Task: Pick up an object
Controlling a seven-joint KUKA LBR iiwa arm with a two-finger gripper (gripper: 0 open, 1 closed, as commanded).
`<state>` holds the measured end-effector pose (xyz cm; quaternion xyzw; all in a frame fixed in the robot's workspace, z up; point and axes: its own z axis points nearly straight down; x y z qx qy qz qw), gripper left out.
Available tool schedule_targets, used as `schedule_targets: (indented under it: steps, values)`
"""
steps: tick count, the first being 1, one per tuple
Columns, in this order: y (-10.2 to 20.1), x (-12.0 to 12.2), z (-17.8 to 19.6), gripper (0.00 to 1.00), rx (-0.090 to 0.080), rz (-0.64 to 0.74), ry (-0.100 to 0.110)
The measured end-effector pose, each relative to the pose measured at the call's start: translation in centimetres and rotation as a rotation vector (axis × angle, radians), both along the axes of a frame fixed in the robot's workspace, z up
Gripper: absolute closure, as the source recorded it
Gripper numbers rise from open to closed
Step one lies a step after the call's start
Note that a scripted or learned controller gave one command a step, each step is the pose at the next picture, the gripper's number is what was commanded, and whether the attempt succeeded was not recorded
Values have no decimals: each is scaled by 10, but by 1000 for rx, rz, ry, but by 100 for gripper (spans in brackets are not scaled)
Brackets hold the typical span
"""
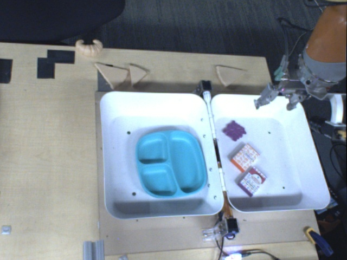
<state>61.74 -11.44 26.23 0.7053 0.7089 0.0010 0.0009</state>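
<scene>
Three small things lie in the right bin (303, 161): a purple crumpled piece (235, 129), an orange and white packet (245, 157) below it, and a dark red packet (252, 181) nearest the front. My gripper (279, 98) hangs over the bin's far right corner, above and to the right of the purple piece. Its two fingers are spread apart, with nothing between them.
The left bin (116, 145) holds a blue divided tray (171, 162). A black and white divider (212, 134) runs between the bins. Wooden bench (49, 161) lies to the left; cables (238, 242) trail at the front edge.
</scene>
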Motion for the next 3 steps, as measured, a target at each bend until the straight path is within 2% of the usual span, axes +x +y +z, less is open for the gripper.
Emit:
schedule_targets:
  steps: [1, 2, 3]
  values:
    - [8, 16, -169, 0, -1, 0, -4]
    - [10, 18, -157, 100, 1, 1, -8]
    - [-65, 48, -108, 100, -3, -2, -4]
